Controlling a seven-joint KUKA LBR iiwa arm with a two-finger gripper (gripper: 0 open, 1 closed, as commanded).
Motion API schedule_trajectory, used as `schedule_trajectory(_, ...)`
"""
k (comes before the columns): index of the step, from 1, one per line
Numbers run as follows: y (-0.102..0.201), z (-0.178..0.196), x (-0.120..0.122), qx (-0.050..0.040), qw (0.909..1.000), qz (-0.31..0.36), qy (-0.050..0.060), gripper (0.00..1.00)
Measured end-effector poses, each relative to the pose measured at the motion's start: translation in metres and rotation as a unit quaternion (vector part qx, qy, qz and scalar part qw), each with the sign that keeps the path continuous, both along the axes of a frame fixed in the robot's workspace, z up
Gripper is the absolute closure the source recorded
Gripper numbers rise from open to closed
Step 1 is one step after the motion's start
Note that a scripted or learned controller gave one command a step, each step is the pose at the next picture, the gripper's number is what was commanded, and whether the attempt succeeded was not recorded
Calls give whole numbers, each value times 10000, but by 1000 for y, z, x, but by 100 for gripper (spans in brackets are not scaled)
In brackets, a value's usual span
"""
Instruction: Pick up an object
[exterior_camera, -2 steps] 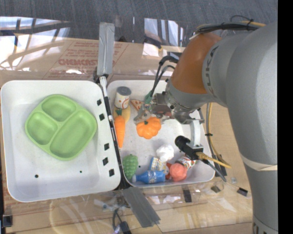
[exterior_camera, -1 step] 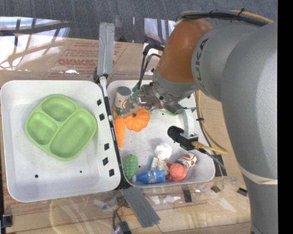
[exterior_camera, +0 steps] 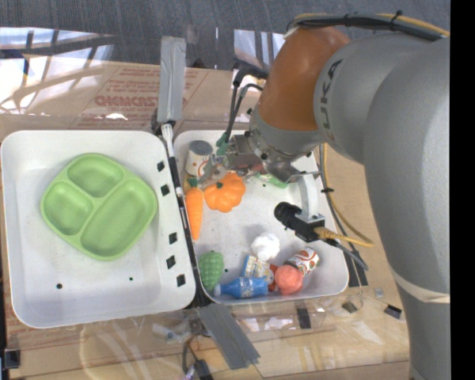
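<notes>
The gripper (exterior_camera: 222, 165) hangs low at the far end of the right bin (exterior_camera: 332, 279), just above the orange pumpkin (exterior_camera: 226, 195); whether it's open or closed, I cannot tell. Left bin (exterior_camera: 32, 291) holds a green divided plate (exterior_camera: 100, 205).

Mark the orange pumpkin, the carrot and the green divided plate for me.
orange pumpkin (exterior_camera: 225, 194), camera view, middle of its ribbed body
carrot (exterior_camera: 195, 211), camera view, middle of its orange length
green divided plate (exterior_camera: 100, 205), camera view, ridge where its compartments meet

green 3-compartment plate (exterior_camera: 100, 205) | left bin (exterior_camera: 32, 291) | cardboard (exterior_camera: 103, 93) behind
</notes>
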State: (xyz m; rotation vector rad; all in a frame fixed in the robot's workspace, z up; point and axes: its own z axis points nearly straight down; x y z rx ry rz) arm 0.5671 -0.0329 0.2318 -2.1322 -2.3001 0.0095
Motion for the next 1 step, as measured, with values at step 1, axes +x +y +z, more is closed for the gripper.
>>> schedule_trajectory(1,34,-3,41,5,9993,361,-23,100)
